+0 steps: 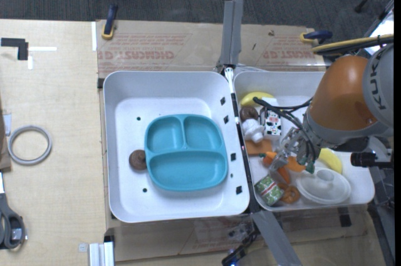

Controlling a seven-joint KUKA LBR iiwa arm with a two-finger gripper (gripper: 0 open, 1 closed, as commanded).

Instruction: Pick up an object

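My gripper (294,154) reaches down into the right bin (360,197), low over a pile of small items. Directly under it lie orange pieces (280,166), maybe a carrot toy. Close by are a green packet (269,190), a white lump (253,129), a small white block with dark spots (272,125) and a brown piece (249,112). A yellow banana-like item (257,97) lies at the bin's far side. I see nothing lifted clear of the pile.
The left bin (119,133) holds a blue divided plate (186,152) with a brown round thing (137,160) beside it. A clear bowl (322,185) and another yellow piece (331,160) sit at the right bin's near right. A grey ring (28,144) lies on the bench at left.
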